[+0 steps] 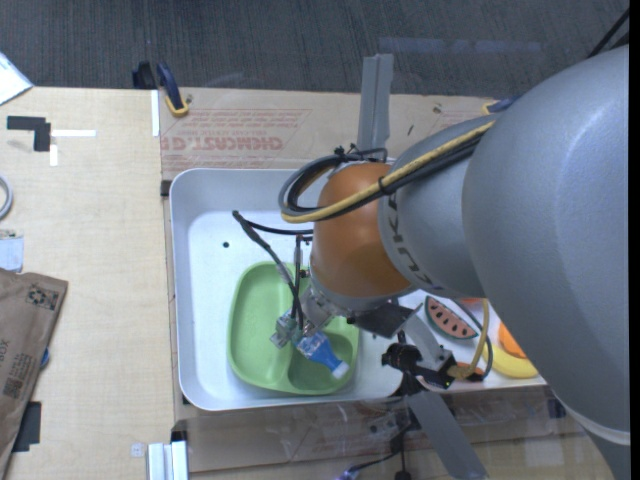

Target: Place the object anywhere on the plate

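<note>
Two white bins side by side on the tabletop (90,218); I'm working over the left bin (182,268). The arm's orange band (350,233) sits above it, with black cables (262,233) looping off the wrist.

- Fingers (291,334): low over the green plate (252,313), toward its near right part. I cannot tell from this slant whether they are parted or clenched; the wrist body shades them.
- Task object: a small blue and white object (322,350), possibly a bottle, lying tilted on the plate just right of and below the fingers. Touching them or just apart, I cannot say. I do not see it between them.
- Plate: lying in the left bin's near half, spreading left of and beneath the fingers.
- Well right of the fingers, in the right bin (500,381): a watermelon slice (452,318) and a banana (515,366), partly covered by the arm.
- Beyond the fingers, behind the bins: a flat cardboard sheet (250,133).
</note>
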Available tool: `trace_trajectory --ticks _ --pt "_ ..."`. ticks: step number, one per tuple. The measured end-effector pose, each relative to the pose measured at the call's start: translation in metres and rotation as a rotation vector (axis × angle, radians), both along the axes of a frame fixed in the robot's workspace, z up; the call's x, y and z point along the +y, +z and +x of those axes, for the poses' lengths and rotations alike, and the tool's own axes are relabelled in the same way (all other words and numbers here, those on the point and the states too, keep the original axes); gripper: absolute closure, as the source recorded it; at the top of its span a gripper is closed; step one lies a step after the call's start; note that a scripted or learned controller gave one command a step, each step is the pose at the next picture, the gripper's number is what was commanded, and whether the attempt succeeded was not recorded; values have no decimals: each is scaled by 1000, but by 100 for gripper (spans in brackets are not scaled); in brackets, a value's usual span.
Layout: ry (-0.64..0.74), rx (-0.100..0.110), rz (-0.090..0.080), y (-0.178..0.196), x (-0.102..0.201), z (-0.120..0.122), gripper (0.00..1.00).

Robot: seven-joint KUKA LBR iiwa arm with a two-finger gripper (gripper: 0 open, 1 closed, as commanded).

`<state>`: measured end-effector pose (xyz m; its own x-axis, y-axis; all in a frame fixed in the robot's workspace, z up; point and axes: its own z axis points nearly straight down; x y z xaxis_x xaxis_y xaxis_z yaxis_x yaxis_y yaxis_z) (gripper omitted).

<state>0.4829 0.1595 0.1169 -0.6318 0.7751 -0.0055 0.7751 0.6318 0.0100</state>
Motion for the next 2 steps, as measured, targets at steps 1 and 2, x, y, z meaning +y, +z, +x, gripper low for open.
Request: trace_trajectory --ticks 1,2 --pt "2 18 -6 -9 -1 -5 0" --pt "2 18 -6 -9 -1 -5 0"
